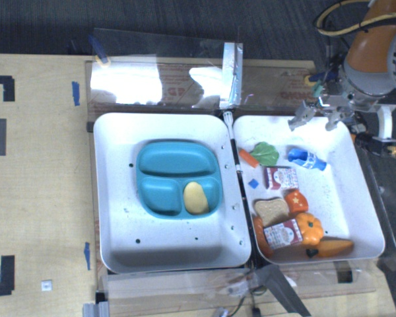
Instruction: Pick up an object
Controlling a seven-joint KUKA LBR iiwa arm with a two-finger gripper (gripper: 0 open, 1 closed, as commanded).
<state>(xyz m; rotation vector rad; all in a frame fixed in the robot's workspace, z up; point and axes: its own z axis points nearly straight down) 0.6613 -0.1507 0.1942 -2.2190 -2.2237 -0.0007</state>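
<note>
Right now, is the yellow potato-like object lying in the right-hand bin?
No, the yellow object lies in the blue divided tray inside the left bin, apart from the toys in the right bin.

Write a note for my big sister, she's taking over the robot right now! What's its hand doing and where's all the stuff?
Hand: open, holding nothing, above the far rim of the right bin.
Right bin contents: a blue bottle, a green leafy piece with an orange carrot beside it, two red-and-white cartons, a bread slice and an orange pumpkin-like toy.
Left bin: a blue divided tray with a yellow potato-like piece in one compartment.
Done: nothing picked yet.
Left: lower onto one object, close and lift. The blue bottle looks nearest the hand.
</note>
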